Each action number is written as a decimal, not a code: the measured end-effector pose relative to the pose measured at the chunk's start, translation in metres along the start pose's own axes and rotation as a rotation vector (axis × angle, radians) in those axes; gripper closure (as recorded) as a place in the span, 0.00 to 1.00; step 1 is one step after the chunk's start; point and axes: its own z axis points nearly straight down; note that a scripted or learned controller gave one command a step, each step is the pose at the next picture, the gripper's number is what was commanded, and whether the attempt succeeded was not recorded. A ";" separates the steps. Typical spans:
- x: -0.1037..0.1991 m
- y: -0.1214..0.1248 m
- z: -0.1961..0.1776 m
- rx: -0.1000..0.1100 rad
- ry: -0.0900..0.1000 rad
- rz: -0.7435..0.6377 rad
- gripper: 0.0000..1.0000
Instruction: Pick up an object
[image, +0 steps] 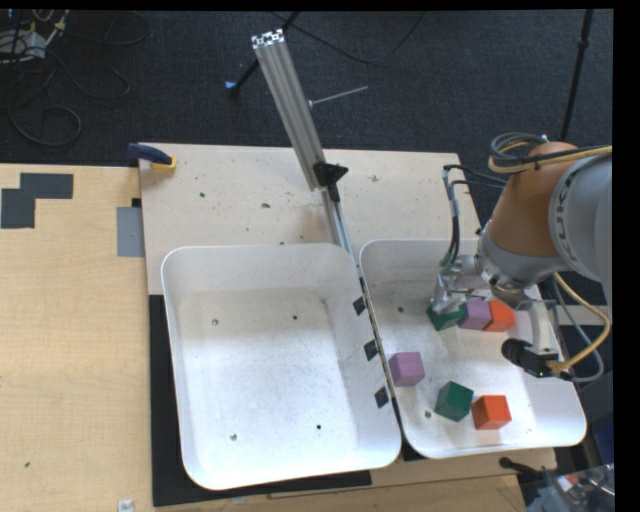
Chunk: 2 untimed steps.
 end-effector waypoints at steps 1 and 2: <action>-0.007 0.006 -0.045 0.026 0.008 -0.007 1.00; -0.009 0.008 -0.098 0.024 0.008 -0.012 1.00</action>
